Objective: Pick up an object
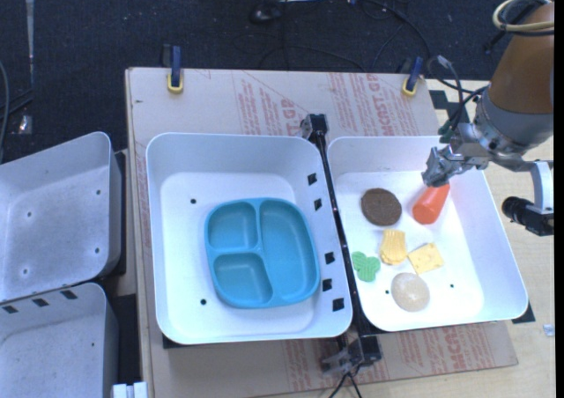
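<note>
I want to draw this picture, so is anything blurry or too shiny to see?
In the camera view, the blue three-part plastic tray in the left white bin looks sharp, with a soft sheen; the small toy foods in the right white bin are a bit fuzzy; the gripper above the orange carrot-shaped toy is blurry; the light is even, with faint shadows.

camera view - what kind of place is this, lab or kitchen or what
Most likely a robotics lab bench, not a kitchen. A robot arm reaches over two white bins clamped to a cardboard-covered board. The right bin holds toy food like an orange carrot, and loose cables trail across the dark floor.
</note>
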`<state>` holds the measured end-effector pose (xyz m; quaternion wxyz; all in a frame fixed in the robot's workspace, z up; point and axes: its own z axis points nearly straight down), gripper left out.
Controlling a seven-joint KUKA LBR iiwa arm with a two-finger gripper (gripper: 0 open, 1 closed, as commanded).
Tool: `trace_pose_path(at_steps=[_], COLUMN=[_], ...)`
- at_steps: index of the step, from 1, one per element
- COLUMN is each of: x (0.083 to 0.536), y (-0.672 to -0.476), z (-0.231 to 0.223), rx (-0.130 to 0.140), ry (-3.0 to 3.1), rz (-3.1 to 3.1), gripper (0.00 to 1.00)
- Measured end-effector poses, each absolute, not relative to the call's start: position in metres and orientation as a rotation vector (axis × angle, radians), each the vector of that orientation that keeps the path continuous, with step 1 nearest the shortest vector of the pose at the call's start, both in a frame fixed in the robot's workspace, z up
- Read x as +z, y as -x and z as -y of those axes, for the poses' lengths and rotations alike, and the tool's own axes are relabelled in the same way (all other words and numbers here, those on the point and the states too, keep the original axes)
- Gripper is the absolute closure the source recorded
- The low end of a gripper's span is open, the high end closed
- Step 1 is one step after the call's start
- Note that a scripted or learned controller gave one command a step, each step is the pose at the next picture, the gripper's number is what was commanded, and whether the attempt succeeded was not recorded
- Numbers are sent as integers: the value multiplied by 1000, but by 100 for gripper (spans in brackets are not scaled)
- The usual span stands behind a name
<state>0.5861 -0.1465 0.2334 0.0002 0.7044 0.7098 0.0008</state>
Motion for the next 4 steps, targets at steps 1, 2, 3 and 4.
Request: trace_pose_path(at_steps=[1,2,3,4], x=[231,225,217,214], y=[-583,-586,-593,-609], z=[92,45,-8,-59], rx=[0,0,1,4], ry=[-2215,-2215,-2213,-2212], rz=[-2231,-2231,-2230,-2231], gripper=[100,100,100,100])
